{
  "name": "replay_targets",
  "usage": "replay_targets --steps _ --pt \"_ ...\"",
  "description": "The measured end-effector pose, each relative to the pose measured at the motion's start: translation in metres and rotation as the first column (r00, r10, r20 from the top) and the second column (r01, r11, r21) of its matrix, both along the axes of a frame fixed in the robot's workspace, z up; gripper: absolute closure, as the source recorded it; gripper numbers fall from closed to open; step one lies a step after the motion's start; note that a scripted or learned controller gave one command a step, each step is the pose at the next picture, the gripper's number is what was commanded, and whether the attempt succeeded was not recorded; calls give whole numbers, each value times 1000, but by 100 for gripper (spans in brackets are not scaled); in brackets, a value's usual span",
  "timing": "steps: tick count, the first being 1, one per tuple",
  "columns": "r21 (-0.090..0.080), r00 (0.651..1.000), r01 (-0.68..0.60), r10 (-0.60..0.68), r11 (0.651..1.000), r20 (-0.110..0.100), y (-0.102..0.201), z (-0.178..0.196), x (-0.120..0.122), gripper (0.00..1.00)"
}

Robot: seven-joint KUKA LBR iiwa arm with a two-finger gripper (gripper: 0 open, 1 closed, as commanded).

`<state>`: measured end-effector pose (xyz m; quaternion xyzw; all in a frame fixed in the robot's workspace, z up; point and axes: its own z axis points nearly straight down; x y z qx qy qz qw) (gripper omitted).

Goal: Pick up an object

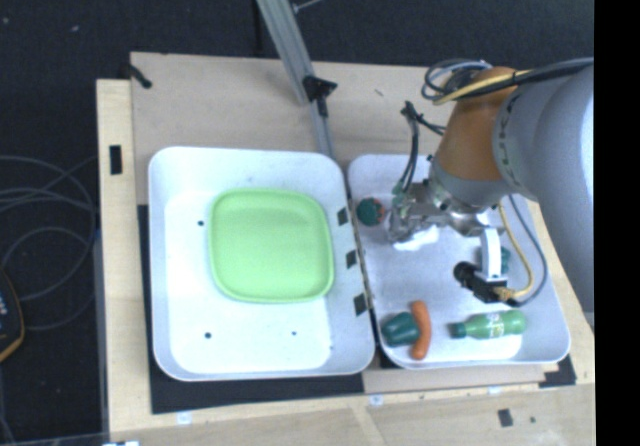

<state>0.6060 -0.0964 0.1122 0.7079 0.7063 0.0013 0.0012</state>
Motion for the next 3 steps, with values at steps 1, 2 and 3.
replay_targets --steps 1,2,3 --pt "-1 1000 -2 2 1000 2 -3 61 7 100" --pt "0 1000 -2 2 1000 1 -4 105 8 100" --pt "1 1000 -6 6 1000 -1 47 119 -9 100"
